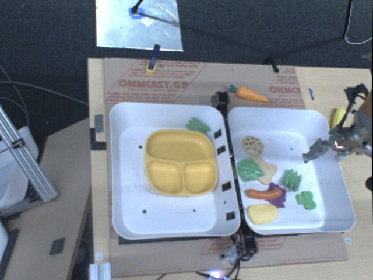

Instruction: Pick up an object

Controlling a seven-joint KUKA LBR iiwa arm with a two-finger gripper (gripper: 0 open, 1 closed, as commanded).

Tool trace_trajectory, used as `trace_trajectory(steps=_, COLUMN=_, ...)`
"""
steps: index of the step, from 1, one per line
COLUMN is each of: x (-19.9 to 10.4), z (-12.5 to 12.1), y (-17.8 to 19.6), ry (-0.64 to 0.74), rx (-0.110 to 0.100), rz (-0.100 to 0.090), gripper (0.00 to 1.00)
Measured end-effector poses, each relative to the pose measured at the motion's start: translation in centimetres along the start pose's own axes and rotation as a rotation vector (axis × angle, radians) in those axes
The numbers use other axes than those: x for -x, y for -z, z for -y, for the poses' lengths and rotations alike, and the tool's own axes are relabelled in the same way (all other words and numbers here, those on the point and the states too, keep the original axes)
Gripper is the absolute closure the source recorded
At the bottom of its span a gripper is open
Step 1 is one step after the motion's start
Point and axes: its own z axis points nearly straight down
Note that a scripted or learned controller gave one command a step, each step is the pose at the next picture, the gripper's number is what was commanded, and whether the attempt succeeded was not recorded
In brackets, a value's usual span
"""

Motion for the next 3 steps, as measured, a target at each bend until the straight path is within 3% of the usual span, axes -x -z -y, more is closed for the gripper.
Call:
trace_trajectory(steps=1, x=-9.6, z=-3.6, y=-8.7, ry=0.01, rx=-0.005, rz=-0.006, gripper=0.0)
trace_trajectory(steps=2, x=-8.0, z=2.4, y=-11.7, ry=-0.002, rx=0.019, rz=0.005, gripper=0.0)
trace_trajectory(steps=3, x=-7.6, z=2.1, y=-10.3, ry=-0.004, rx=0.027, rz=0.013, gripper=1.0)
